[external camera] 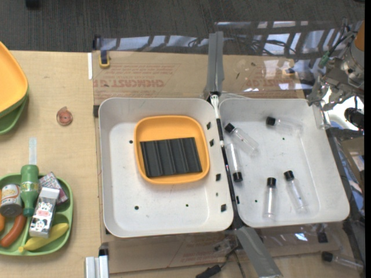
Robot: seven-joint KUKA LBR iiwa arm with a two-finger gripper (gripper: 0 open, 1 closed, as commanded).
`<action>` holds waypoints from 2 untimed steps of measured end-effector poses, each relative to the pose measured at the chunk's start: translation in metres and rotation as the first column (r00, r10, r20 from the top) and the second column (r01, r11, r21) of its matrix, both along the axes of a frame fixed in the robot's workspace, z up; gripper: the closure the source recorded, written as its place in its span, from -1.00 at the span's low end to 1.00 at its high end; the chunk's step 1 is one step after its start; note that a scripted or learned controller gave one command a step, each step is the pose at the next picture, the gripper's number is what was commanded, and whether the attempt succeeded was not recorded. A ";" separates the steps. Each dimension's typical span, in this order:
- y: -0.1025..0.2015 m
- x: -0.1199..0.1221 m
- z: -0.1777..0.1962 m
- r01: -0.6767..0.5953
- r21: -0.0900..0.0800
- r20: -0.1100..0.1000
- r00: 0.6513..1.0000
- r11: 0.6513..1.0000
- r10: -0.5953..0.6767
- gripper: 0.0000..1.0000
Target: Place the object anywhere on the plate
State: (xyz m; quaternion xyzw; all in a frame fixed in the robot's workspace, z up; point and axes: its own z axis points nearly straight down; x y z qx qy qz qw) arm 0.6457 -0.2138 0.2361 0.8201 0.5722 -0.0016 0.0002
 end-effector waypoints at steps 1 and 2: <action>0.003 0.007 0.022 -0.091 0.000 0.001 0.996 0.996 0.091 1.00; 0.001 0.014 0.050 -0.245 0.000 0.001 0.969 0.969 0.245 1.00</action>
